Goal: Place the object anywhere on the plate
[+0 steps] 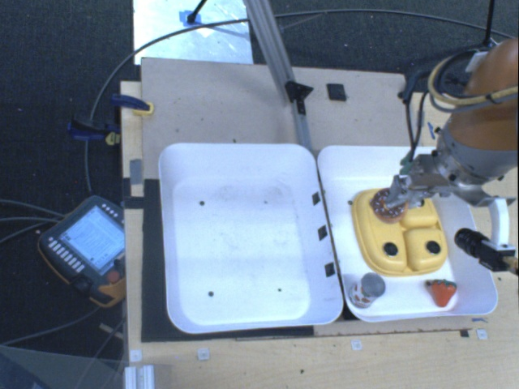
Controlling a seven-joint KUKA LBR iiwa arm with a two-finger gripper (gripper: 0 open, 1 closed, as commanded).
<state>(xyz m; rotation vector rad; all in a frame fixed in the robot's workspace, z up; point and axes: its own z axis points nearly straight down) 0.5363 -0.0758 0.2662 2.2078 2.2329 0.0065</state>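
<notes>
A yellow divided plate (pixel 403 235) lies in the right bin (pixel 340 168). On the plate's upper left section rests a brown ring-shaped donut (pixel 384 207) with pink specks. My gripper (pixel 399 193) comes down from the right and sits directly on the donut's upper right edge, covering part of it. The grey arm with its orange band fills the upper right corner above the bin.
A small grey-topped can (pixel 367 288) stands at the right bin's front left corner. A red strawberry (pixel 442 292) lies at its front right. A black fitting (pixel 480 248) juts over the bin's right side. The left bin (pixel 174 217) adjoins, and a slanted metal pole (pixel 276 47) crosses behind.
</notes>
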